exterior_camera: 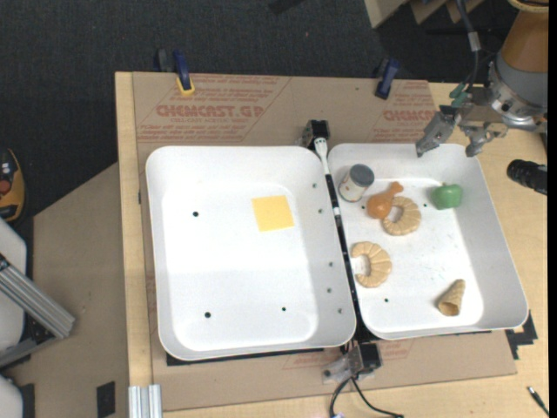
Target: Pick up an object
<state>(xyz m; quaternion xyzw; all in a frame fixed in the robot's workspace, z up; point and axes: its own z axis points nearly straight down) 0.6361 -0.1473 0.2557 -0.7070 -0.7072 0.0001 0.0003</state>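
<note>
My gripper [452, 144] hangs open above the far edge of the right bin [496, 259], its two fingers spread with nothing between them. In that bin lie a green object [447, 196], an orange piece [381, 203] touching a tan ring-shaped pastry [403, 218], a second tan pastry [371, 263], a small grey-and-white can [355, 181] and a tan cone [451, 298]. The green object sits just below and in front of the gripper. A yellow square [273, 212] lies flat in the left bin [174, 259].
The bins stand side by side on a cardboard sheet [218, 107] held by blue clamps [182, 68] at the back. A black divider strip [335, 216] runs between the bins. A cable [365, 399] trails at the front.
</note>
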